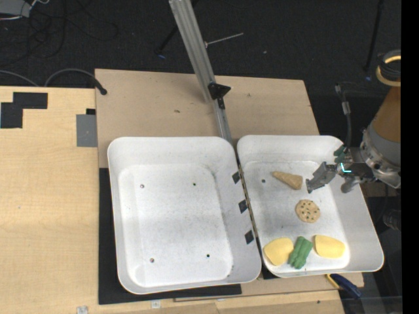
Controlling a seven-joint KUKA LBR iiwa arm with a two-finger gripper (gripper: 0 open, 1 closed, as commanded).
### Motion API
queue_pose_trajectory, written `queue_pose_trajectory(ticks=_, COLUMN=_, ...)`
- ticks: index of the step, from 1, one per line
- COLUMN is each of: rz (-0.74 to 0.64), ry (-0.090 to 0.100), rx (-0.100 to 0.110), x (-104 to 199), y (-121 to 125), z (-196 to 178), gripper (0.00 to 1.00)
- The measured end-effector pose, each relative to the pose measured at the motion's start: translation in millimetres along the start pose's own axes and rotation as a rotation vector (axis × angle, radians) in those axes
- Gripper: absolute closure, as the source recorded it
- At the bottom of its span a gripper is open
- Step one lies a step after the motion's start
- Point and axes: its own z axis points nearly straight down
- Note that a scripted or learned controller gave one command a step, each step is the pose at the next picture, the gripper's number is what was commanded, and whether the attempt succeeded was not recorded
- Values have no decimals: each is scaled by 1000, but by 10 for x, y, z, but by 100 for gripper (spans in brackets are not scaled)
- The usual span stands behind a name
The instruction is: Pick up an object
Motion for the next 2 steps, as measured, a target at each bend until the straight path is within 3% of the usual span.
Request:
queue_pose_trajectory(ticks=1, rz=2, ry=-1, rx=-3, x=-11, y=3, z=-12, gripper=0)
queue_pose_trajectory(ticks=2, rz=0, ry=0, rx=2, x=39, y=-40, z=438, gripper=0)
